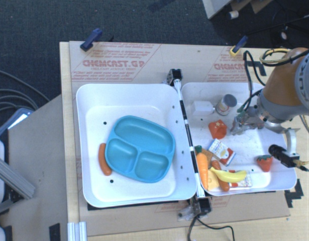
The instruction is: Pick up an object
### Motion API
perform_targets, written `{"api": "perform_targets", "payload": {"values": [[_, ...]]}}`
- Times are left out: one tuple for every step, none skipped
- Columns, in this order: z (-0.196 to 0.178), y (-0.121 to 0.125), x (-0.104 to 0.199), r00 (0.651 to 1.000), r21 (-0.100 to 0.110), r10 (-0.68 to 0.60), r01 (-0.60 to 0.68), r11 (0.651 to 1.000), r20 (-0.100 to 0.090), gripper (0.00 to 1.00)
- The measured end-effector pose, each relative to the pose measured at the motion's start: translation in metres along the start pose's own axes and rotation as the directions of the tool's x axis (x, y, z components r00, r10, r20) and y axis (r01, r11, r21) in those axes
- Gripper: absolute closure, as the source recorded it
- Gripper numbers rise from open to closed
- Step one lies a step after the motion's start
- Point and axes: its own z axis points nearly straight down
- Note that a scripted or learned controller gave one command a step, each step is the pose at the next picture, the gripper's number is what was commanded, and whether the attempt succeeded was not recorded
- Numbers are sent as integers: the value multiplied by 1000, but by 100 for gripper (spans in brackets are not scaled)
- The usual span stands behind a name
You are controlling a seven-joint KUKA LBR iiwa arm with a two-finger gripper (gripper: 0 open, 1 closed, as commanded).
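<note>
Red pepper [218, 129] lies in the right bin [254, 89], just left of the claw [241, 126], apparently the nearest target. Claw state: cannot tell. Banana [229, 175], carrot [202, 170] crowd the front; blue tray [139, 148] occupies the left bin [89, 134].

Two bins are sitting side by side on the bench [144, 59]. In the left bin [89, 134] a divided tray [139, 148] is lying, with a sausage [104, 159] just beside its left edge. In the right bin [280, 179], a can [226, 104] and a small box [202, 107] are sitting at the back, a pepper [218, 129] before them, a packet [220, 151] nearer still, and a carrot [202, 170] and banana [228, 175] at the front. A strawberry [265, 162] is lying off to the right.
</note>
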Motion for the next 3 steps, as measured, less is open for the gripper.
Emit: {"api": "perform_targets", "payload": {"values": [[0, 0, 0, 1000, 0, 0, 0, 1000, 0, 0], [-10, 0, 0, 1000, -1, 0, 0, 1000, 0, 100], [-10, 0, 0, 1000, -1, 0, 0, 1000, 0, 0]]}}
